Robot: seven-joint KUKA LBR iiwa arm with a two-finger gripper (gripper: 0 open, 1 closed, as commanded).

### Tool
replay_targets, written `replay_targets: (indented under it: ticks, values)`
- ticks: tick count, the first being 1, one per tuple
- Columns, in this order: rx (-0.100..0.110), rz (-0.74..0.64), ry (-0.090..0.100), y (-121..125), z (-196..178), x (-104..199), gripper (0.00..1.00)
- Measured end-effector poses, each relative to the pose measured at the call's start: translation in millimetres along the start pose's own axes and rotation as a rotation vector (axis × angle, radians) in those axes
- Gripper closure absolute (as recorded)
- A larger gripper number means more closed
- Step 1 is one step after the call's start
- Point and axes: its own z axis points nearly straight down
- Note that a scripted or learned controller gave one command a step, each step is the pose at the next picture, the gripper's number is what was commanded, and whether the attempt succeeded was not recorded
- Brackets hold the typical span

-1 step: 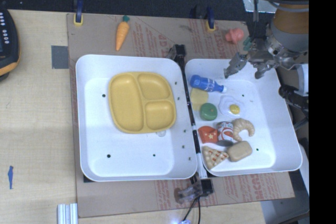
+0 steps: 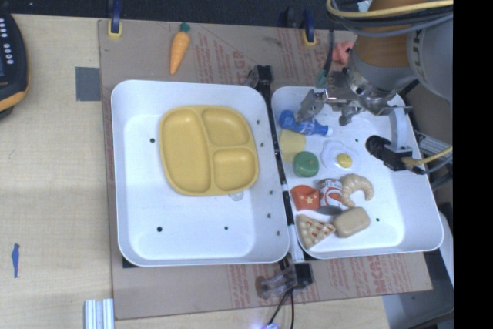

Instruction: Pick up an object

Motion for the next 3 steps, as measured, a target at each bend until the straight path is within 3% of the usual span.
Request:
replay_targets:
  ticks: [2, 3]
  values:
    - [0.0, 0.001, 0.0, -45.7, -3.0, 32.0, 0.0]
    - [-0.005, 0.001, -0.001, -40.2, -2.6, 39.3, 0.0]
